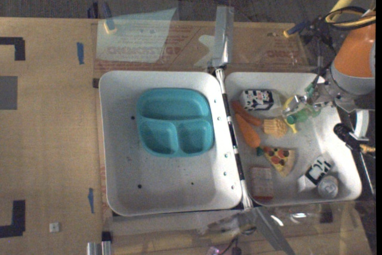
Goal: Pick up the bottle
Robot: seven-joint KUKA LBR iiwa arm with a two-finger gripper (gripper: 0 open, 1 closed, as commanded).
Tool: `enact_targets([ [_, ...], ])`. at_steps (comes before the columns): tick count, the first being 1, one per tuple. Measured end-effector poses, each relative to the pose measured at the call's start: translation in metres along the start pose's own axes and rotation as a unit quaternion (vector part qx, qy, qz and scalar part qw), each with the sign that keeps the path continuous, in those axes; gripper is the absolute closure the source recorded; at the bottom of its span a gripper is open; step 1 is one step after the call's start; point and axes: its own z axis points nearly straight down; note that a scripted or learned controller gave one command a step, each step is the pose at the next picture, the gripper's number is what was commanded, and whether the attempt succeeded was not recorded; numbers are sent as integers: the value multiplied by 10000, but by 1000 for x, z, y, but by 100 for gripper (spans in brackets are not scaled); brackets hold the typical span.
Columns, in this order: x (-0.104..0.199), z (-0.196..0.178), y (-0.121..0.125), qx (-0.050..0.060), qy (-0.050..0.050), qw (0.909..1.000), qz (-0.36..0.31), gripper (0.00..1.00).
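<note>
- Bottle point(322, 177): lain in right bin point(343, 149), near corner.
- Gripper point(303, 106): positioned over the bin's far side; finger state cannot be told.
- Teal divided plate point(174, 122): placed in left bin point(116, 146).

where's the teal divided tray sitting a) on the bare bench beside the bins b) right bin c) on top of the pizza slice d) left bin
d: the teal divided tray lies flat in the left bin, while the pizza slice and the other small items are in the right bin.
</note>
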Motion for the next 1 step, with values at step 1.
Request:
enact_targets([
  [1, -1, -11, 1, 6, -13, 10000, -12, 100],
])
